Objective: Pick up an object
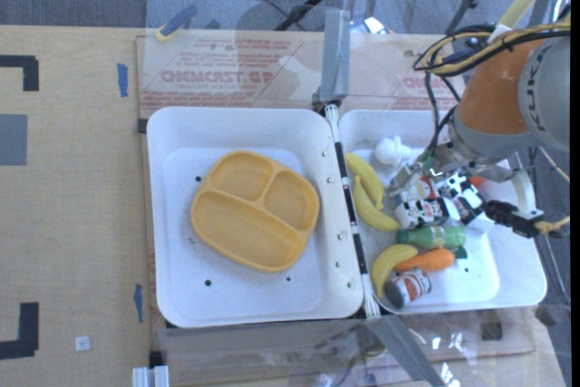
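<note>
- Overhead, you see two shallow white bins side by side: the left bin [172, 222] and the right bin [517, 281].
- Red lettering on the clear sheet [227, 72] behind them seems to read "CHEMCAST GP"; you can't be sure.
- The left bin holds one yellow plastic divided plate [255, 210].
- The right bin holds two yellow bananas, one long [366, 192] and one short [391, 263], one orange carrot [426, 261], one green bottle-like item [432, 237], one small red-and-white can [410, 287] and one white knob-shaped object [389, 149].
- The pincer [435, 195] hangs low amid the clutter; whether it is parted or closed you cannot tell.
- The can's label is too small to read.
</note>
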Robot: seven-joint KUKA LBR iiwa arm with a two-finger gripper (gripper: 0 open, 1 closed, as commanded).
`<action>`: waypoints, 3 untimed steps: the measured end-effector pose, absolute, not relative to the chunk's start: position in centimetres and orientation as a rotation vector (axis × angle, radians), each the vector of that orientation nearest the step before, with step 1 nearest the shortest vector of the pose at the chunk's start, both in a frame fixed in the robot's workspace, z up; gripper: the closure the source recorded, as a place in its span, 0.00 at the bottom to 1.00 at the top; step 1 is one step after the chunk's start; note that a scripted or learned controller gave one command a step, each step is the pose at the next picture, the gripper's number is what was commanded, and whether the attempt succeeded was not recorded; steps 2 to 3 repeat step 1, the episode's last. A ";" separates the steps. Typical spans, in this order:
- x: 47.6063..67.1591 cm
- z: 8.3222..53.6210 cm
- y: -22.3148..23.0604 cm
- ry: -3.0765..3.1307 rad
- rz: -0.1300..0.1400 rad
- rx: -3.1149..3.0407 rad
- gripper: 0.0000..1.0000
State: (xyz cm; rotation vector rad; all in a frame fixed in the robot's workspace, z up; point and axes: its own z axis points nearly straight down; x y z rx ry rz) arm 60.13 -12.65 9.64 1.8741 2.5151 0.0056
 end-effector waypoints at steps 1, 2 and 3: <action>54.5 23.5 -3.9 2.316 0.000 2.122 1.00; 54.5 23.5 -3.9 2.316 0.000 2.122 1.00; 54.5 23.5 -3.9 2.316 0.000 2.122 1.00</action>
